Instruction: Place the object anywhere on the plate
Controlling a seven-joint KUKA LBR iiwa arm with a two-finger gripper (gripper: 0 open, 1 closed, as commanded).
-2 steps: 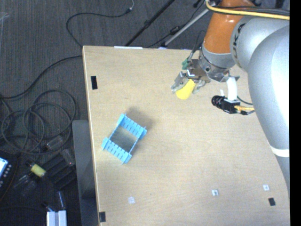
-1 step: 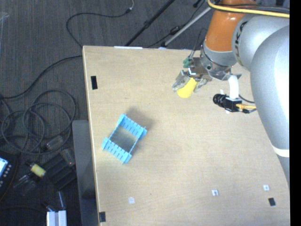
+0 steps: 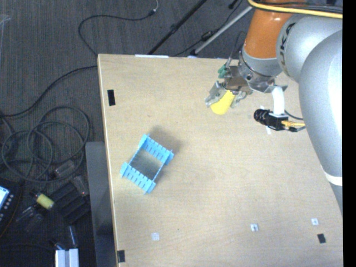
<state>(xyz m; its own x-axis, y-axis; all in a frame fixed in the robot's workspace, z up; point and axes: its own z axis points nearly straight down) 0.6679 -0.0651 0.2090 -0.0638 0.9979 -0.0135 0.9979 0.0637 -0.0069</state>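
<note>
While gripper (image 3: 224, 96), fingers closed on yellow object (image 3: 221, 104), sits at the bench's (image 3: 222, 204) far right, blue rack (image 3: 146, 163), the likeliest "plate", lies well apart, down-left, long axis diagonal.

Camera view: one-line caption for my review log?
Arm's end effector at a yellow object over the wooden bench, apart from the blue rack.

I see the rack (image 3: 147, 164) lying left of centre on the bench (image 3: 233, 204). The small object (image 3: 221, 103) sits well apart, to its upper right, at the gripper (image 3: 222, 96).
</note>
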